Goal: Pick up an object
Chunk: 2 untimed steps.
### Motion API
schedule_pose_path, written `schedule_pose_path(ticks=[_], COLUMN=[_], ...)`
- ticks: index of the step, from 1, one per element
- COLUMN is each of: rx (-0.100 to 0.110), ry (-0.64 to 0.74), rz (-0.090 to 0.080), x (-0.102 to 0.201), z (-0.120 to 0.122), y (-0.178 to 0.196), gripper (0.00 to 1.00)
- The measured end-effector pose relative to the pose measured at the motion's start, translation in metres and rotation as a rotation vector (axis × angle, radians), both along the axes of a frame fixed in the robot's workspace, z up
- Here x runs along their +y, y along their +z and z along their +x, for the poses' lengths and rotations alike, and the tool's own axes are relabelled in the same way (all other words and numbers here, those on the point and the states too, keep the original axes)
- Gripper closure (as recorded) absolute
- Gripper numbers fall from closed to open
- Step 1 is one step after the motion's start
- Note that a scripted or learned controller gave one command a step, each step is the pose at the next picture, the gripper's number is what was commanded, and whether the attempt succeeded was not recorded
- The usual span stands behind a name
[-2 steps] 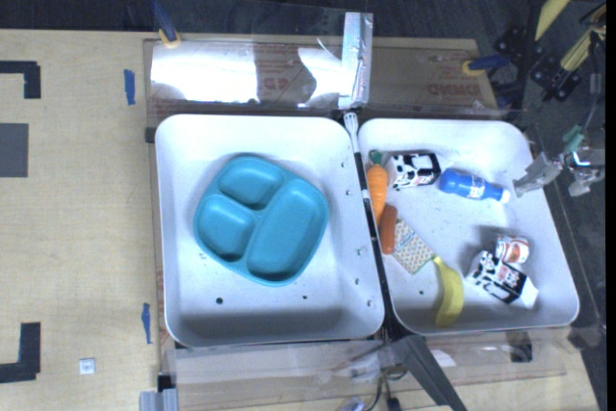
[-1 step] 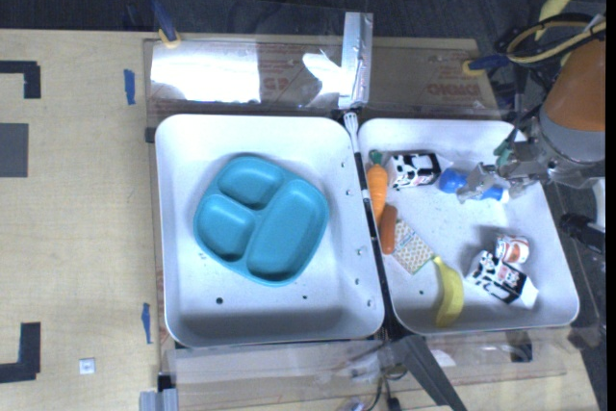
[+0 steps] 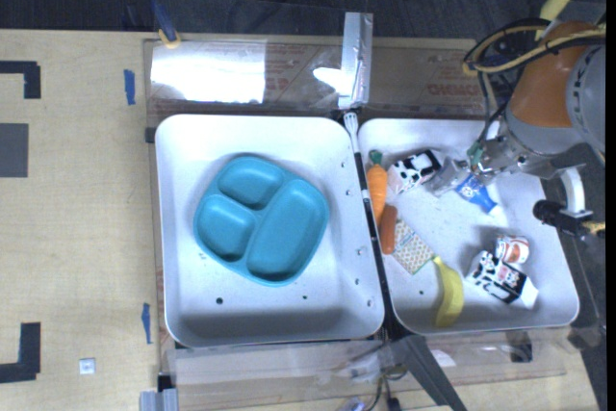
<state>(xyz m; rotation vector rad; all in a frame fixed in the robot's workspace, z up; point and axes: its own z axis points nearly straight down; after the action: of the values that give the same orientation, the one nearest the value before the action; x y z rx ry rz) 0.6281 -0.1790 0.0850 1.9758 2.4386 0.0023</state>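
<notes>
Wooden bench panels (image 3: 67,226) frame two white bins beneath a fixed overhead camera. Filling the left bin (image 3: 183,303) is a blue three-compartment tray (image 3: 262,218). Scattered across the right bin (image 3: 563,303) are a carrot (image 3: 377,190), a banana (image 3: 448,289), a patterned packet (image 3: 413,250), a black-and-white cow toy (image 3: 416,168) and a cow-print carton (image 3: 502,272). At the far edge, the gripper (image 3: 472,170) hangs over a blue-and-white wrapper (image 3: 478,192); whether its jaws are open cannot be told.

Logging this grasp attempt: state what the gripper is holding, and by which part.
Cannot be told. The gripper sits low in the right bin, next to the cow toy and a blue item, but no object shows between its fingers.
</notes>
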Motion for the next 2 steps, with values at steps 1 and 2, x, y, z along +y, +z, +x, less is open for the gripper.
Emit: schedule_pose_path(ticks=[1,2], rx=[-0.001,-0.005], ry=[0.040,0.035], rz=[0.002,0.000], x=[0.0549,0.0516], z=[-0.0380,-0.0361], y=[0.0011,0.0098], gripper=[0.00,1.00])
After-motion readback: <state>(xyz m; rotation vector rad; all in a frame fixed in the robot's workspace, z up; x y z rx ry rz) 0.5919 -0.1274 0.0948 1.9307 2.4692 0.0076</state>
